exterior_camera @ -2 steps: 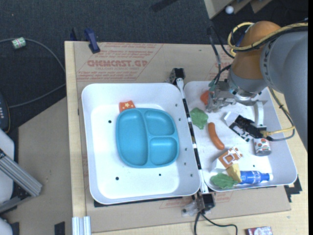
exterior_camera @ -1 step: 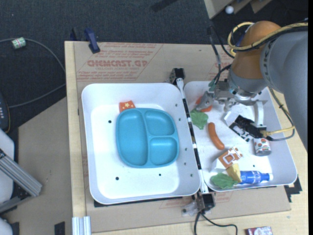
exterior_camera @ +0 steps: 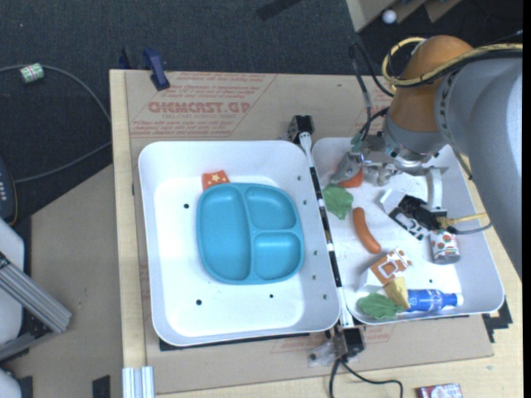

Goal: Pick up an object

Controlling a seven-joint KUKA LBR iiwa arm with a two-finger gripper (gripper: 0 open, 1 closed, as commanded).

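Currently I count one blue divided plate (exterior_camera: pixel 249 232) and one orange block (exterior_camera: pixel 215 178) in the left bin (exterior_camera: pixel 166 305). Gripper (exterior_camera: pixel 397 172) hangs over the right bin (exterior_camera: pixel 485 293): one sausage (exterior_camera: pixel 366 230), two green leaves, one blue tube (exterior_camera: pixel 431 300).

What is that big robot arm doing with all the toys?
The arm's gripper is reaching into the right bin, down at its far corner by a small red piece. An orange sausage, green leaves and a blue tube lie nearby. In the left bin sits a blue divided plate.
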